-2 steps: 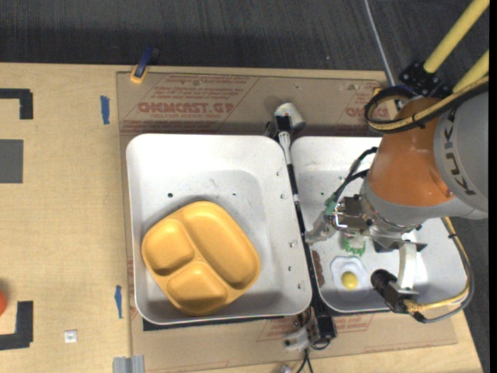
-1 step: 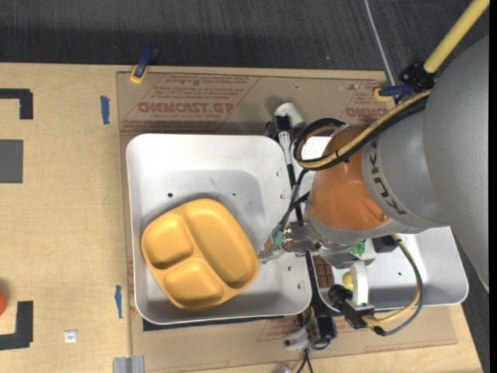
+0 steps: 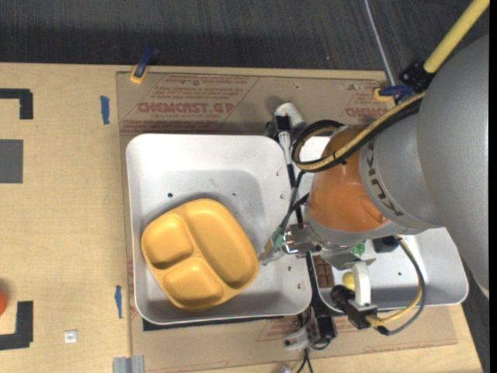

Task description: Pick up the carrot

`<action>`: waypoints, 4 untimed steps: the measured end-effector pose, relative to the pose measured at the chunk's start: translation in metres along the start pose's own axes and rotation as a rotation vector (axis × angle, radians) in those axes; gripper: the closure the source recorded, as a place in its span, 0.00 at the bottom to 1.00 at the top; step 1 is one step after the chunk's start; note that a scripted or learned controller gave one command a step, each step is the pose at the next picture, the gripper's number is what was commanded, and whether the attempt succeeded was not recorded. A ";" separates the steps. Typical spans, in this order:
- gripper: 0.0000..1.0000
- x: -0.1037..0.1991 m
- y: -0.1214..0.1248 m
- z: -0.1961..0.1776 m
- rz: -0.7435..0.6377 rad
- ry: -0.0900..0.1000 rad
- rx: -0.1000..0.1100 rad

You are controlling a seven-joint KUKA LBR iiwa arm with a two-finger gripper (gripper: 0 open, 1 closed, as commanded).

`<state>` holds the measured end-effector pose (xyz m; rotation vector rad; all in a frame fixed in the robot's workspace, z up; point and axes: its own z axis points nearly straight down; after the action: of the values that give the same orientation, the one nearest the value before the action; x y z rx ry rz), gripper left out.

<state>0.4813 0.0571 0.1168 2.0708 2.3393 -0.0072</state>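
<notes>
Yellow plastic fills the lower half of the left bin (image 3: 155,158): a three-compartment tray (image 3: 198,252), lying flat. The arm (image 3: 404,169) crosses the right bin (image 3: 443,282), with the gripper (image 3: 281,243) low at the divide between the bins, close to the tray's right edge. I cannot tell its state, nor can I make out the carrot. This looks like the reaching step; the next move calls for locating the carrot first.
</notes>
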 end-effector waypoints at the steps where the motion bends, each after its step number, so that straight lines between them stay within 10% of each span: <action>1: 1.00 -0.011 0.000 -0.010 0.016 -0.018 -0.004; 4: 1.00 -0.011 0.001 -0.006 0.015 -0.018 -0.008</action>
<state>0.4833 0.0466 0.1230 2.0751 2.3098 -0.0164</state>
